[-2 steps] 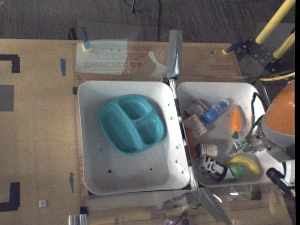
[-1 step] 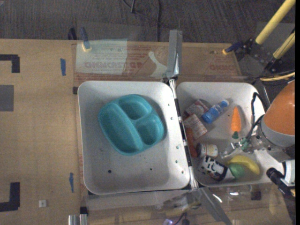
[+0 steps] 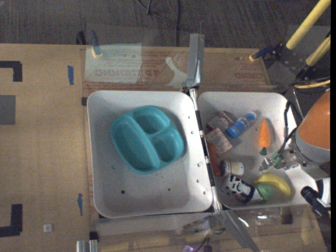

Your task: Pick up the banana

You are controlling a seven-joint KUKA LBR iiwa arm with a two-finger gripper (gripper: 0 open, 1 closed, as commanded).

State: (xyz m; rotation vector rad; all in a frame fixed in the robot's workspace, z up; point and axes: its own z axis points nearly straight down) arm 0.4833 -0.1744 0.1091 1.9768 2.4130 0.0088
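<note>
The yellow banana (image 3: 276, 182) lies in the right bin (image 3: 277, 101), near its front right corner, with a green item (image 3: 265, 192) touching its left end. My gripper (image 3: 271, 163) hangs just behind the banana, a little to its left, at the end of the grey arm with the orange band (image 3: 320, 121). Nothing shows in its grasp, and the banana rests on the bin floor.
The right bin also holds an orange carrot (image 3: 264, 134), a blue bottle (image 3: 240, 125), two brown packets (image 3: 219, 140), a small jar (image 3: 232, 167) and a black-and-white toy (image 3: 239, 188). A teal divided plate (image 3: 147, 138) sits in the left bin (image 3: 105, 188).
</note>
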